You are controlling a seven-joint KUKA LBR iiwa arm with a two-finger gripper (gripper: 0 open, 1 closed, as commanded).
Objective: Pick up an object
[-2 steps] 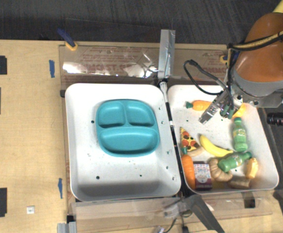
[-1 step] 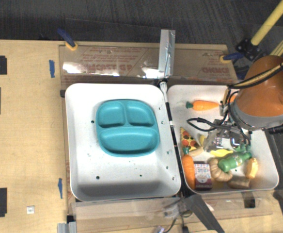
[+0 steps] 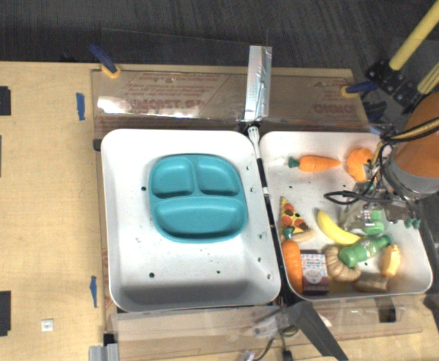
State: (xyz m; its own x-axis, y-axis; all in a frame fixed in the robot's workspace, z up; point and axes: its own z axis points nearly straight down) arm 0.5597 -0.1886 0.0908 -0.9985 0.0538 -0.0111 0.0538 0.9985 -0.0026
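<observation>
The right bin (image 3: 422,277) holds several toy foods: a carrot (image 3: 316,163) at the back, an orange piece (image 3: 358,162) beside it, a pizza slice (image 3: 290,219), a yellow banana (image 3: 334,229), a green vegetable (image 3: 361,250), a second carrot (image 3: 292,264), a small red box (image 3: 314,268) and a tan pastry (image 3: 343,270). My gripper (image 3: 368,222) hangs low over the right half of this bin, just right of the banana and above the green vegetable. Cables and the wrist hide its tips.
The left bin (image 3: 129,269) bears a teal divided plate (image 3: 197,197). A divider rim (image 3: 268,216) separates the two bins. The orange-banded arm (image 3: 428,145) enters over the right bin's far right edge. A small yellow piece (image 3: 391,260) lies near the right wall.
</observation>
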